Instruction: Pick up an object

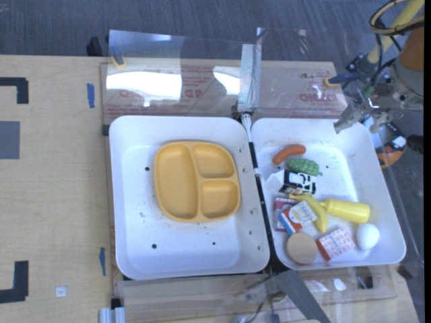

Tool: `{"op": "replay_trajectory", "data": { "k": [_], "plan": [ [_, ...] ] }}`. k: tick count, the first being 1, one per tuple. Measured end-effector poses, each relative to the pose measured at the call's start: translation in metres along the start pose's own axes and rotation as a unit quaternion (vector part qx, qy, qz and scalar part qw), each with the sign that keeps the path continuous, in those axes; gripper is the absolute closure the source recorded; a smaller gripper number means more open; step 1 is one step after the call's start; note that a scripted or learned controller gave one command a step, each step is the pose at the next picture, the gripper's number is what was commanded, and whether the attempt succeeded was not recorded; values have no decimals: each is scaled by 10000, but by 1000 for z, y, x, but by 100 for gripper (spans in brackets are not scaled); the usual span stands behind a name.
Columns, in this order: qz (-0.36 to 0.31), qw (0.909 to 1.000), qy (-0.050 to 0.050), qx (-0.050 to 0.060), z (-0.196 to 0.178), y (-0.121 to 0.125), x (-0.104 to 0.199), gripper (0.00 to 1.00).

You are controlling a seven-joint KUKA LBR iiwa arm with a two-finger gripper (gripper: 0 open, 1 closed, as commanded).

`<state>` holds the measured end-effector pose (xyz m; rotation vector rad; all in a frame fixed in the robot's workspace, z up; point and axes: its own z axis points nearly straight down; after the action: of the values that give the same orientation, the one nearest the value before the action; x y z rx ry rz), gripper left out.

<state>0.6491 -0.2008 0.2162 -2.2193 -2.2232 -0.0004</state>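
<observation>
The right bin (384, 180) holds a pile of small things. An orange sausage (288, 153) lies at its far side, with a green bumpy piece (302, 165) and a black-and-white carton (300, 180) just in front of it. Nearer the front lie a yellow bottle (347, 210), a white egg (368, 235), a tan round disc (302, 247), a red packet (335, 242) and several small printed packets (291, 215). My gripper (360, 113) hangs over the far right corner of this bin, above and to the right of the sausage, and touches none of these things.
The left bin (128, 200) bears a yellow divided plate (196, 180). A clear plastic wall (202, 79) stands behind both bins, with an upright divider (249, 79) at their joint. Yellow and black cables (394, 19) hang by the arm at top right.
</observation>
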Motion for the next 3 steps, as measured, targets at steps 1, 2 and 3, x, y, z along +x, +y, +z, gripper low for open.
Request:
{"op": "replay_trajectory", "data": {
  "k": [1, 2, 3],
  "plan": [
    [250, 9997, 1, -6, -22, -15, 14, 0],
    [1284, 9917, 10, 58, 90, 11, 50, 0],
    [439, 9990, 7, 10, 96, 18, 99, 0]
  ]
}}
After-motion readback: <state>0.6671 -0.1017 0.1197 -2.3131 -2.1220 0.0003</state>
